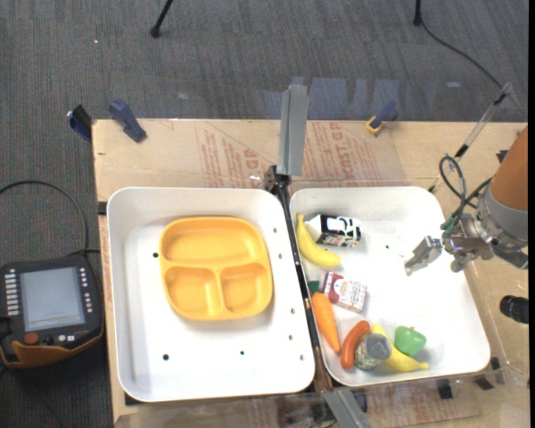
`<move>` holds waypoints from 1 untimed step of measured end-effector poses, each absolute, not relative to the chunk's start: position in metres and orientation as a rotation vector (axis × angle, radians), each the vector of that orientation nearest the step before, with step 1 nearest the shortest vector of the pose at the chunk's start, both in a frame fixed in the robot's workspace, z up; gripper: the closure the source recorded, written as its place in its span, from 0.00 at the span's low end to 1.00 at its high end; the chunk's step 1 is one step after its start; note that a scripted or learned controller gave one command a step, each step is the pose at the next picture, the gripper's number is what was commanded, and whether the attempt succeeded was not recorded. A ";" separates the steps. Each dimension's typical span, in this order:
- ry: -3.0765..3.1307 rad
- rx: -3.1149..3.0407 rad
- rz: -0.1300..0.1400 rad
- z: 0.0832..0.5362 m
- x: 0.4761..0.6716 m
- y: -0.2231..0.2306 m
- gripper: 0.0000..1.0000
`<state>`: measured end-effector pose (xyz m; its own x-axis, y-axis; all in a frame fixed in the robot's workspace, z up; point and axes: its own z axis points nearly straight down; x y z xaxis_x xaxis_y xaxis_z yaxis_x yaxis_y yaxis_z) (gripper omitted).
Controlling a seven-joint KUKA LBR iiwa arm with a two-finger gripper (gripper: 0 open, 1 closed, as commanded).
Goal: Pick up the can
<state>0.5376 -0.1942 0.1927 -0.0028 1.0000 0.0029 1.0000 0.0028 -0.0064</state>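
My arm (515, 190) comes in from the right edge, its orange band uppermost and the grey wrist below it, angled down and to the left. My gripper (423, 255) hangs at the end of it, pointing left and a little downward, with a loop of cable arching above the wrist. Nothing sits between my fingers.

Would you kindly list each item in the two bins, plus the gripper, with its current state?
can: in the right bin, near its front edge, not held
gripper: over the right bin, far from the can
yellow tray: flat in the left bin
banana: lying by the divider
carrot: lying beside the can
small carton: lying flat
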 end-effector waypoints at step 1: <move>-2.119 -2.325 -0.004 0.091 0.546 -0.147 0.00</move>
